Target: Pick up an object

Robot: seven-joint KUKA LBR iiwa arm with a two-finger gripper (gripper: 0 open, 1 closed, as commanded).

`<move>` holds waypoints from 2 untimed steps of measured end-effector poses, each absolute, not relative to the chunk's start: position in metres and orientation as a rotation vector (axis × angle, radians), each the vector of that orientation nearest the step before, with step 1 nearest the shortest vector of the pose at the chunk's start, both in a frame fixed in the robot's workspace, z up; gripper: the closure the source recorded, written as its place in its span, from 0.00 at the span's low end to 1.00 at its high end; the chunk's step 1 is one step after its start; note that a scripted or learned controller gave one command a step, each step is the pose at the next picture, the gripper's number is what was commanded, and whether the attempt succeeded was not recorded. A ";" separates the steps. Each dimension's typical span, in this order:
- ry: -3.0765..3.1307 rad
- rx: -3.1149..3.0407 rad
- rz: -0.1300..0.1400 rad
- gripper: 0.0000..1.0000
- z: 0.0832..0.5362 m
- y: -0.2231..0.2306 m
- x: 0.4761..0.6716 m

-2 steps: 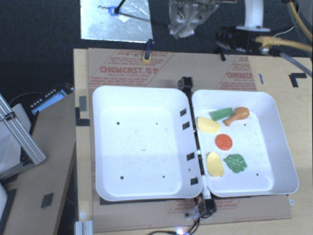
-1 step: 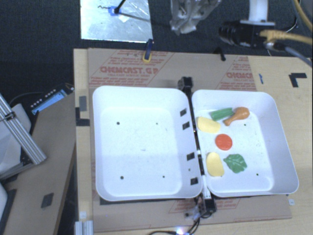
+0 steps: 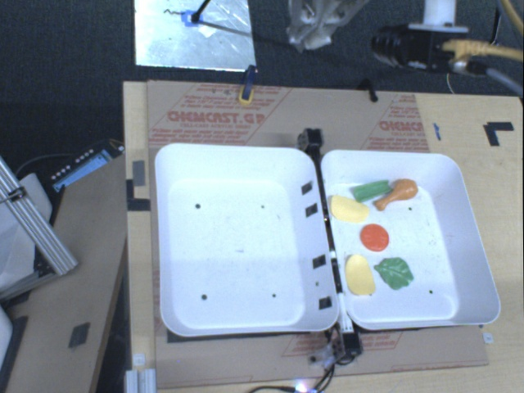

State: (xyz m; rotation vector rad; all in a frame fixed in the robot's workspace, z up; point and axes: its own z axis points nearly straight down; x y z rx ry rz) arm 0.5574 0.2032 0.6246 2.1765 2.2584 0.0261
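From the overhead camera view we take the hinge [image 3: 327,236], the dark strip where the two bins meet, as our landmark. The gripper [image 3: 311,35] hangs well above the top end of that hinge, beyond the far edge of the cardboard sheet [image 3: 221,115], over the dark floor. Its metal parts blur together, so we cannot tell how it is set, and we see nothing carried in it.

Everything worth picking lies in the right bin [image 3: 467,244], on the side away from the left bin [image 3: 237,236]. Just beside the hinge sit a yellow piece [image 3: 350,210] and, further down, a second yellow piece [image 3: 359,275]. A little further from the hinge we find a green stick [image 3: 371,190], an orange drumstick shape [image 3: 396,193] touching or nearly touching it, a red disc [image 3: 375,237] and a green leaf shape [image 3: 395,272].

We judge that no grasp has begun. The risks we see come from crowding: the two yellow pieces lie so near the hinge and the bin wall that a descending finger may strike plastic instead of closing round them. The stick and drumstick shape sit together, so a close there may nudge one and miss both. The disc and leaf shape look low and flat, and may slip out from a shallow pinch.
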 end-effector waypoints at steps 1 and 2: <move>2.259 2.176 0.025 0.00 0.624 0.203 0.557; 2.261 2.173 0.029 1.00 0.636 0.203 0.557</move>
